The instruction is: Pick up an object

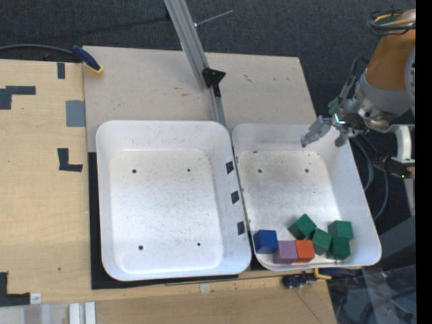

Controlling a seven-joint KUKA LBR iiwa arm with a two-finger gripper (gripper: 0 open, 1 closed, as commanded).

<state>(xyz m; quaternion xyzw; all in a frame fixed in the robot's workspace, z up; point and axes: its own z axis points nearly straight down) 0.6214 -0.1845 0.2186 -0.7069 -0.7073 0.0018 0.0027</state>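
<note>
Several small blocks sit clustered in the near corner of the right bin [283,181]: a blue cube [266,240], a purple cube [287,250], an orange cube [305,250] and several green blocks [321,239]. My gripper [327,135] hovers over the far right corner of that bin, well away from the blocks. It is open, with nothing between its fingers [311,136].
The left bin [162,201] lies beside the right one, with black clips along the shared rim. A slanted metal rail [192,42] crosses the bench behind the bins. Cables hang off the bench's right side.
</note>
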